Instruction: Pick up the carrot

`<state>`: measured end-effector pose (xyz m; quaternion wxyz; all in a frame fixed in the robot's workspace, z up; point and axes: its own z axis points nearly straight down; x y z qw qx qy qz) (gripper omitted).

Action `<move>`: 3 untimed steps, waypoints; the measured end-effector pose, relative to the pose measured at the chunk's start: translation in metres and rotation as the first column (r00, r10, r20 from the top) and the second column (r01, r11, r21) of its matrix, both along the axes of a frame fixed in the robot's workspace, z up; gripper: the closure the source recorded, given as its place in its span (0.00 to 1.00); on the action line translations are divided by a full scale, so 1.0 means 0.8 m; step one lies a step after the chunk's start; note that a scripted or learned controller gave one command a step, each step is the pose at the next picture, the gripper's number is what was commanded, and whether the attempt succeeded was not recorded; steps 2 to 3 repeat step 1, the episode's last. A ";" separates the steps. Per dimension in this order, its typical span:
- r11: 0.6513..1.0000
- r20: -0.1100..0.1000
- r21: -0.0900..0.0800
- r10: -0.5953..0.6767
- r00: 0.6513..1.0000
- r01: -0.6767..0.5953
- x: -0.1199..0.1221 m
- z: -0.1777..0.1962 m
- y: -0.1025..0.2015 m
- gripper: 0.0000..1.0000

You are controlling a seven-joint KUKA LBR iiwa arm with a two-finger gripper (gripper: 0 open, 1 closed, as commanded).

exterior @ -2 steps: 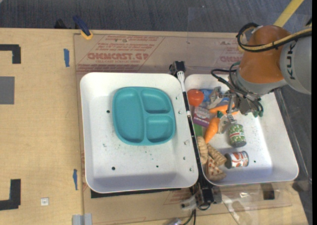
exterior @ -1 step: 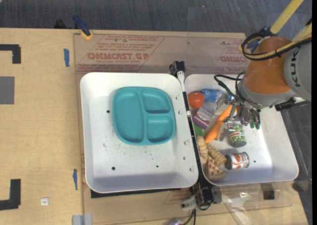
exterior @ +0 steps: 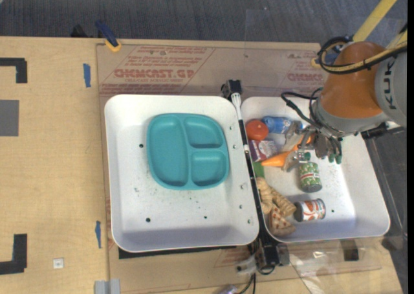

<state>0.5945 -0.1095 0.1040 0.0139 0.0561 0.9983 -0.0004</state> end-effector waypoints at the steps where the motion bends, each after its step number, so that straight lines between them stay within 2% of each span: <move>1: 0.976 -0.015 0.005 -0.219 0.976 0.219 0.082 0.106 0.039 1.00; 3: 0.976 -0.015 0.005 -0.219 0.976 0.219 0.082 0.106 0.039 1.00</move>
